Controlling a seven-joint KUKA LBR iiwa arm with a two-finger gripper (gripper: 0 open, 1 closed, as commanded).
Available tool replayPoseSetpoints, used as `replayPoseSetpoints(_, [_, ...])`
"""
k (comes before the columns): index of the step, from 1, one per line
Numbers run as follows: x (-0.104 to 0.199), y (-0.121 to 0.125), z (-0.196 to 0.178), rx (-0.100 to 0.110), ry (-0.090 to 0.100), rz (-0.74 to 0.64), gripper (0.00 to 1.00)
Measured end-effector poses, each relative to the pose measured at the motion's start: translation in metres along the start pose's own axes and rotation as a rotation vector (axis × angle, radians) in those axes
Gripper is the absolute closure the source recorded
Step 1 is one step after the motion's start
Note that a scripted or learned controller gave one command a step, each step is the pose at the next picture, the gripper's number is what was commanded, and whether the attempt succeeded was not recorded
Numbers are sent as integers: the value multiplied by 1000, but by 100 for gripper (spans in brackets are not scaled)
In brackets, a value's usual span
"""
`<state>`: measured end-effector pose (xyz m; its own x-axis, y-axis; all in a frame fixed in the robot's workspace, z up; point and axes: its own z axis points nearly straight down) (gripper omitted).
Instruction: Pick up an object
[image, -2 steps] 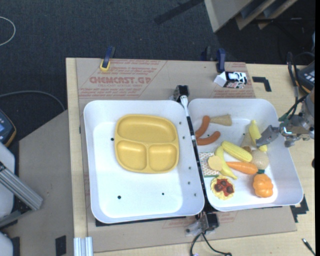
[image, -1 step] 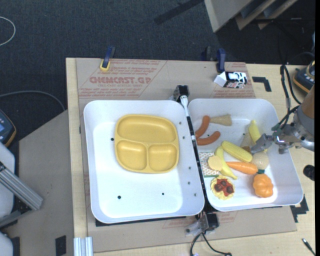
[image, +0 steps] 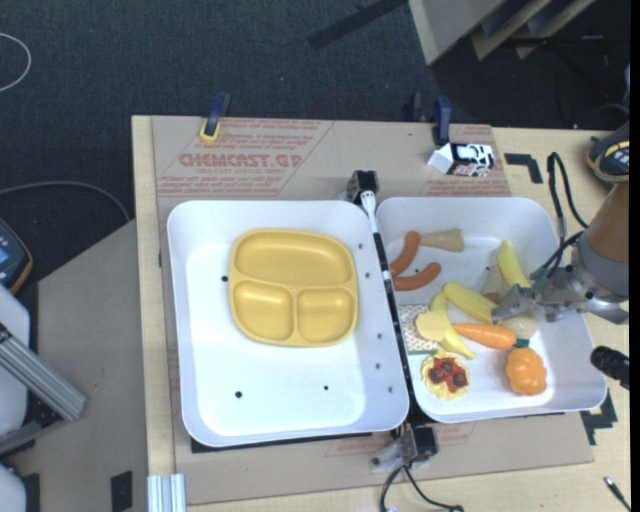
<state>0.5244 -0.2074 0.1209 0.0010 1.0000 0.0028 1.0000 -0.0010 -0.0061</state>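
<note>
Grey metal, the two-finger gripper (image: 512, 303) reaches in from the right over the right shallow white bin (image: 470, 210), low among the toy food; whether it is spread or closed cannot be told, and nothing shows clamped in it. Just below it lies an orange plastic carrot (image: 483, 335), with an orange toy pepper (image: 526, 371) beside that. A yellow corn cob (image: 467, 300) lies to the gripper's left, a yellow banana-like piece (image: 511, 264) just above. Further left are two red-orange sausages (image: 412, 268), a pale beige piece (image: 441, 240), and a small yellow tart with red filling (image: 446, 374) near the bin's front edge.

The left white bin (image: 200, 380) holds a yellow three-compartment plastic plate (image: 294, 285). The brown cardboard sheet (image: 300, 150) behind the bins reads "CHEMCAST G.P" in red.
</note>
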Motion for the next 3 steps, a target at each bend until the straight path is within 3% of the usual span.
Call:
replayPoseSetpoints(1, [0, 2, 35, -8, -3, -1, 0])
replayPoseSetpoints(2, [-2, 4, 20, -18, -9, 0, 100])
replayPoseSetpoints(3, [-5, 4, -43, -12, -6, -1, 100])
